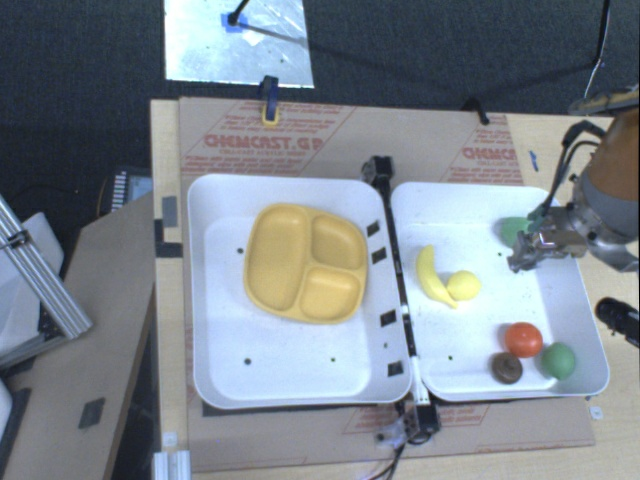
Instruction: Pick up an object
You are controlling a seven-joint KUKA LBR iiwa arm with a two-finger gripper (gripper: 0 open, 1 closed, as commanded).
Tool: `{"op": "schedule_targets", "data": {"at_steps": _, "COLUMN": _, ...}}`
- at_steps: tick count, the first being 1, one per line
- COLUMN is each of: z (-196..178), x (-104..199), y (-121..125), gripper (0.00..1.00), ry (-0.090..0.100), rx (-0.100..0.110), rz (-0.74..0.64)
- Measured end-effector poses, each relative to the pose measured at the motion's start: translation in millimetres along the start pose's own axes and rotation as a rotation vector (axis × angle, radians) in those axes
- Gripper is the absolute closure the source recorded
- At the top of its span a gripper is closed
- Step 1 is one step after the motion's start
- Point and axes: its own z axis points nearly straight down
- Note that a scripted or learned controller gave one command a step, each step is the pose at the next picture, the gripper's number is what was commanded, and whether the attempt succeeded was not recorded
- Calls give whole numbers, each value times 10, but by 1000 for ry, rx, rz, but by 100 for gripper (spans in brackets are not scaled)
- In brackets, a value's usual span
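Observation:
The right bin (470, 388) holds a yellow banana (431, 273) with a small yellow lemon (464, 286) touching its right side. Near the bin's front right corner lie a red tomato (523, 339), a brown round piece (507, 368) and a green ball (558, 360). A flat green object (513, 229) sits at the bin's far right, partly hidden by the arm. My gripper (527, 252) hangs just in front of that green object, over the bin floor and right of the lemon. Nothing is visibly held.
The left bin (220, 368) carries a yellow divided plate (305, 263) in its middle. A black clip strip (392, 288) runs between the two bins. The grey arm (610, 218) comes in over the right bin's right rim. Cardboard (330, 138) lies under both bins.

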Motion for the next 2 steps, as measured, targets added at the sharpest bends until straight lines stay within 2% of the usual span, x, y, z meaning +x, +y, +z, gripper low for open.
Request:
{"op": "schedule_targets", "data": {"at_steps": 1, "z": 141, "x": 560, "y": 38, "gripper": 100, "ry": 1, "rx": 1, "rz": 0}}
{"op": "schedule_targets", "data": {"at_steps": 2, "z": 117, "x": 1189, "y": 129, "gripper": 100, "ry": 2, "rx": 1, "rz": -1}}
